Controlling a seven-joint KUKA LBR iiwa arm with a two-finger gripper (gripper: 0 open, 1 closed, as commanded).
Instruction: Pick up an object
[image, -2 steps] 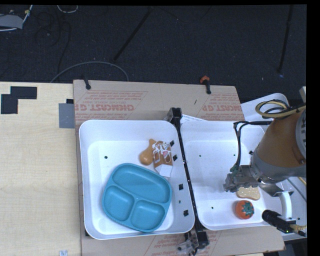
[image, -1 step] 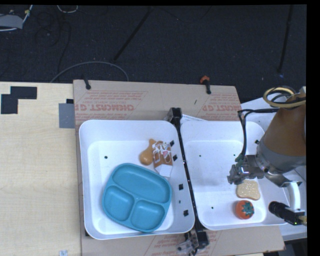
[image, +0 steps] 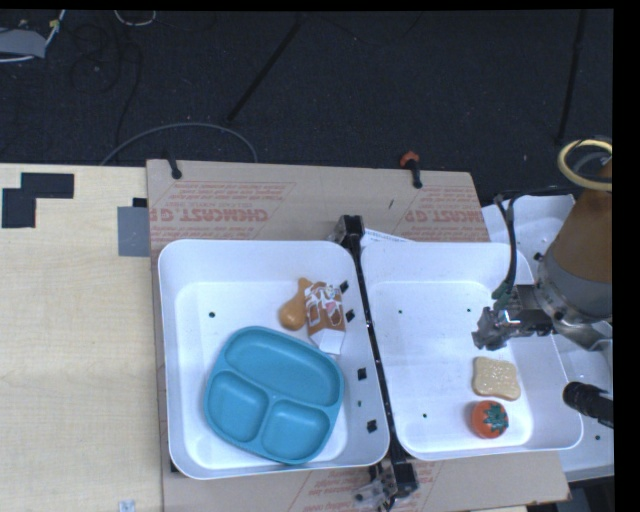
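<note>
The gripper (image: 492, 332) hangs low over the right bin (image: 430, 300), just above a slice of toast (image: 496, 377) with a tomato (image: 489, 419) near it, so the approach looks in hand and a descent onto one of them comes next (how wide the tool stands cannot be told, and nothing shows in its hold). Across the divider, a blue divided plate (image: 272, 392) and a gingerbread figure (image: 315, 307) lie well apart in the left bin (image: 185, 300), no obstacle.

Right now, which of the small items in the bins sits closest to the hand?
The beige toast slice in the right bin, just below the hand. The red tomato lies further down; the brown toy is in the left bin.
</note>
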